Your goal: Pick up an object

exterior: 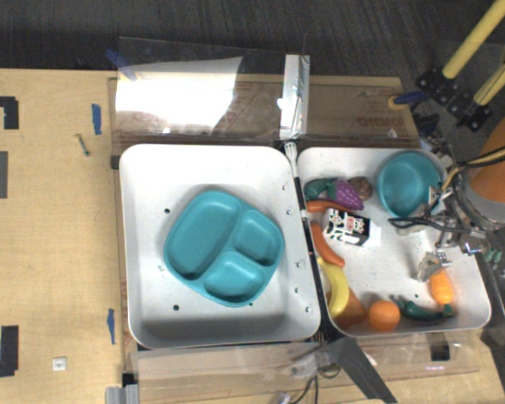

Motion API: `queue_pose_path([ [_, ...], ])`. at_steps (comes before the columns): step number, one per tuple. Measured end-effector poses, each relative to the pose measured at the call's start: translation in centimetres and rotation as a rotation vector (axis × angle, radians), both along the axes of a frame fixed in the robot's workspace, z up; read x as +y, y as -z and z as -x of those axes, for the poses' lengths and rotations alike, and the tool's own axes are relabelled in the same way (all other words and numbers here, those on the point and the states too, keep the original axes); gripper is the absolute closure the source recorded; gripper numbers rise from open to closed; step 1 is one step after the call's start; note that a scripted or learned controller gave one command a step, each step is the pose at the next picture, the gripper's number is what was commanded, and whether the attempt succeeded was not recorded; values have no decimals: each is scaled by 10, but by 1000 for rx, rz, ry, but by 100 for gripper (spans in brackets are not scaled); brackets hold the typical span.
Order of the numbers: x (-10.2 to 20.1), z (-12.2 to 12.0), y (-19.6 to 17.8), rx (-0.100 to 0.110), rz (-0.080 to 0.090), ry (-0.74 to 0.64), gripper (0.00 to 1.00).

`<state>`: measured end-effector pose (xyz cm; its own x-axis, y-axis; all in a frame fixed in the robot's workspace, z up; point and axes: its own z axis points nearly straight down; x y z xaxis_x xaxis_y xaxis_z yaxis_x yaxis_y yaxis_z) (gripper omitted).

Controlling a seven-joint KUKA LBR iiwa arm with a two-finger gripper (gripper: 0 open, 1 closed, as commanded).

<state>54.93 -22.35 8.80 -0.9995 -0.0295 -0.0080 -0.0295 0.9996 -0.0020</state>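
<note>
The right bin (387, 251) holds several toy foods. At its near right corner lies a small orange piece (442, 287). A dark green piece (421, 311) and a round orange fruit (385, 314) lie next to it. My gripper (431, 264) hangs low over the bin's right side. It is just above and to the left of the small orange piece. Whether it touches the piece is unclear. The grey arm with its cables (467, 217) comes in from the right edge.
A teal bowl (406, 183) stands at the right bin's far corner, close to the arm. Purple grapes (350, 194), a black-and-white carton (348, 226), a long orange carrot (326, 244) and a banana (337, 286) lie along its left side. The left bin (143, 225) holds a teal divided plate (225, 246).
</note>
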Motion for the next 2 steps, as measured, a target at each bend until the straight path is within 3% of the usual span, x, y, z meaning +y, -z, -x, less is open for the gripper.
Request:
queue_pose_path([
  [1,2,28,-9,3,-2,-240,0],
  [2,3,25,-20,-4,1,-243,100],
])
